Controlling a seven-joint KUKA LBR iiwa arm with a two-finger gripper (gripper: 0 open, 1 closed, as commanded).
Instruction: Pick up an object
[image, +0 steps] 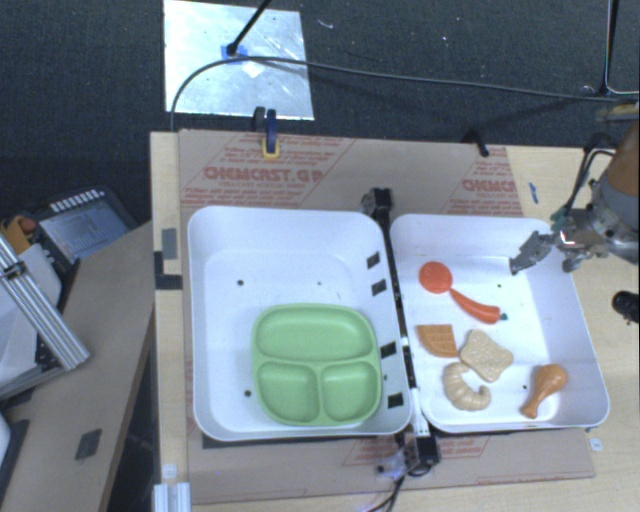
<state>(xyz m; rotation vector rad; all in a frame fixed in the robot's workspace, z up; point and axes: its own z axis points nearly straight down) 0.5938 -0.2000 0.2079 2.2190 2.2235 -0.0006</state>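
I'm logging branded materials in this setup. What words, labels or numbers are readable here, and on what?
"CHEMCAST GP", red print on the brown sheet under the bins, left patch.
The same red print on the right patch, partly cut off; reads roughly "CHEMC...".
Grey device at left: any markings are too small to read.
Food toys, green tray and white bins: no text.

Both white bins (290, 235) look like smooth plastic w/ a slight sheen. Green divided tray (316, 362) at approx 7 o'clock: matt plastic, smooth. Toy foods at 4 o'clock look like plastic: orange spoon-like piece (455, 289) glossy, croissant (467, 388) and bread slice (486, 354) matt, drumstick (543, 387) w/ light sheen. Bench board (330, 170) under bins: cardboard-like, matt, printed red. Sheet (240, 60) at 12 o'clock: shiny, metal-like. Floor (80, 110): dark, rough, carpet-like.
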